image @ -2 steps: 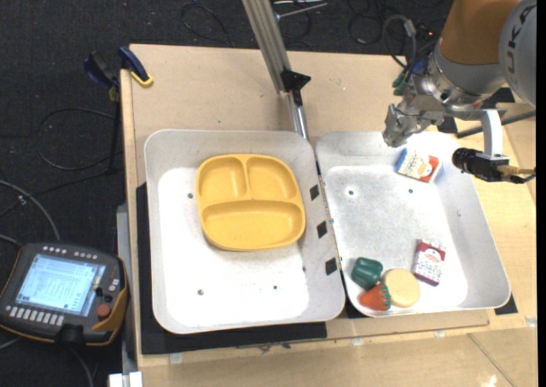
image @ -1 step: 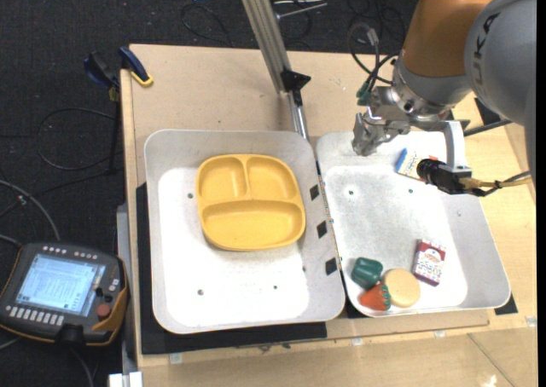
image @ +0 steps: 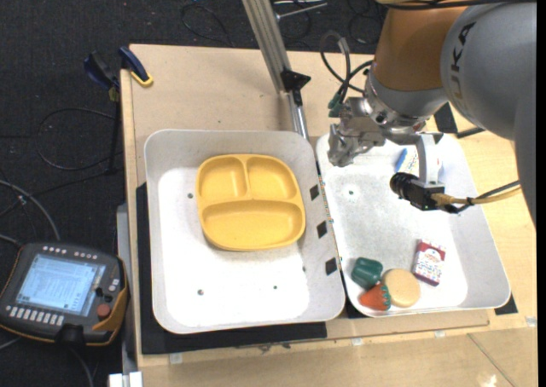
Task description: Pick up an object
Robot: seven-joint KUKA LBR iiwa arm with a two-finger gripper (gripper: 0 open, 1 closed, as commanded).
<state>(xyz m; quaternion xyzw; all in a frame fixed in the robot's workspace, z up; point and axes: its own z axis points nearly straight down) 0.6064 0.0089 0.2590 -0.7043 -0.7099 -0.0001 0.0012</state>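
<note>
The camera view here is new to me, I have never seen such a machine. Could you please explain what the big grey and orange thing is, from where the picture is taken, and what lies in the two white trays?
The big grey and orange thing is a robot arm. It reaches in from the right, and its gripper hangs over the far end of the right bin. The one camera is fixed above the bench and looks down at a slant. The left bin holds a yellow divided plate. At the near end of the right bin lie a green object, a tan round object, a red piece and a small red and white box. I see nothing between the gripper's fingers.
</note>
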